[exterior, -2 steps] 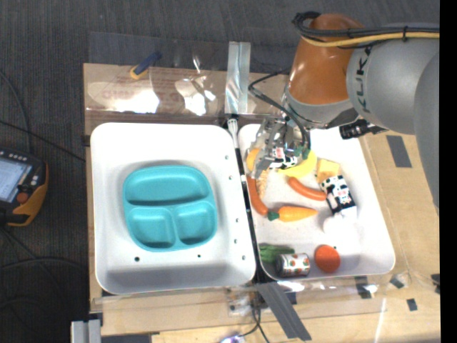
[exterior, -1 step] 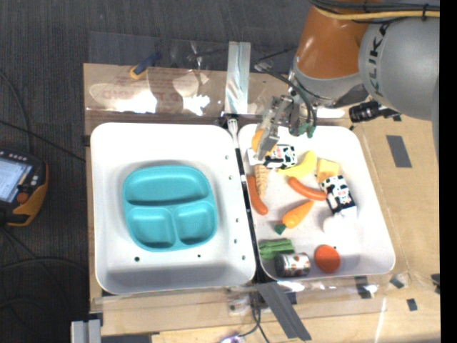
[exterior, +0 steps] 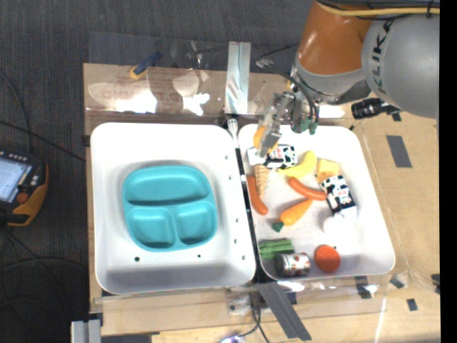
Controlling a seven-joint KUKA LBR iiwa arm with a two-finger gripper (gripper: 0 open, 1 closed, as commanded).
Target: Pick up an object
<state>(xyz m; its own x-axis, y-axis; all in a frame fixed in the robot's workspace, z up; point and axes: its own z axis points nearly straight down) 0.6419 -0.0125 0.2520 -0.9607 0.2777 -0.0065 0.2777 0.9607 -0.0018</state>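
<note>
Right bin: toys crowded, among them a small cow-patterned block at the far left corner. Probably light, rigid, smooth; best pinched across flat sides. Gripper just above it; finger spread impossible to tell, nothing visibly held.

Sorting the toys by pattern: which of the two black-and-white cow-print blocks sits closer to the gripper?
The cow-print block at the right bin's upper left, just below the gripper. The other cow-print block lies farther right and lower, past the banana.
</note>
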